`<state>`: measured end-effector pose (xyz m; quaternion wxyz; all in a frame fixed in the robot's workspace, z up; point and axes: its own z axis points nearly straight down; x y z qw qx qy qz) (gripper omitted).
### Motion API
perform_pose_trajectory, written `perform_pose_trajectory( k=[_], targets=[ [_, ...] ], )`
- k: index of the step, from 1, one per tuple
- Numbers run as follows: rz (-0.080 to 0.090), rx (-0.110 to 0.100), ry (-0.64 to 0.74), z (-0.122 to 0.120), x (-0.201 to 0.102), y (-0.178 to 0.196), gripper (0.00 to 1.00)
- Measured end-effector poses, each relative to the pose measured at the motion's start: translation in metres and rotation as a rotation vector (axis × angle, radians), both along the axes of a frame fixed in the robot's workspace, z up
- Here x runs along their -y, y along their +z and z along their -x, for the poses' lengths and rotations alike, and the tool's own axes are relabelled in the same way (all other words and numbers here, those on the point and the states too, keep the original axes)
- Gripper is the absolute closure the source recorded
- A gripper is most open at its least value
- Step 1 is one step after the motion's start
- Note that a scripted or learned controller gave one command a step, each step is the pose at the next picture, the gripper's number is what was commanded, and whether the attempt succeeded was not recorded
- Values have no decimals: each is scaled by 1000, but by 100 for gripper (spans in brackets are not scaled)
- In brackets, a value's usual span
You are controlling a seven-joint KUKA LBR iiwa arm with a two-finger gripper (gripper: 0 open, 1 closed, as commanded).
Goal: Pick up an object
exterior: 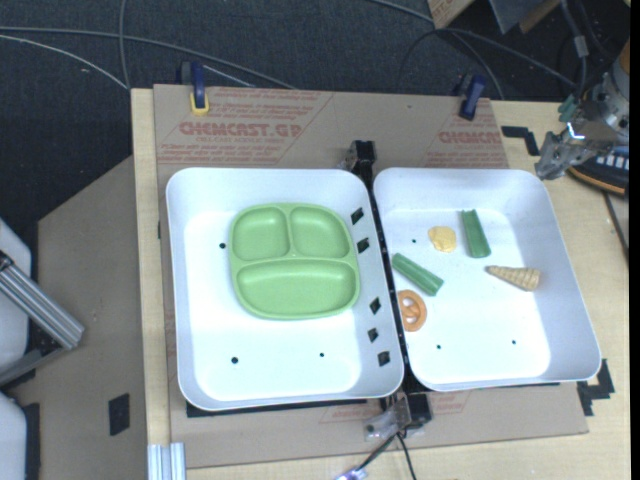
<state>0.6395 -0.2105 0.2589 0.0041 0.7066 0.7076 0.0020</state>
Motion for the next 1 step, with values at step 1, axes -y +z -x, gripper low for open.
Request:
perform_pose_trajectory(
  k=[1],
  targets=[
    [-6,-11,3,29,-53,-1,100]
  ],
)
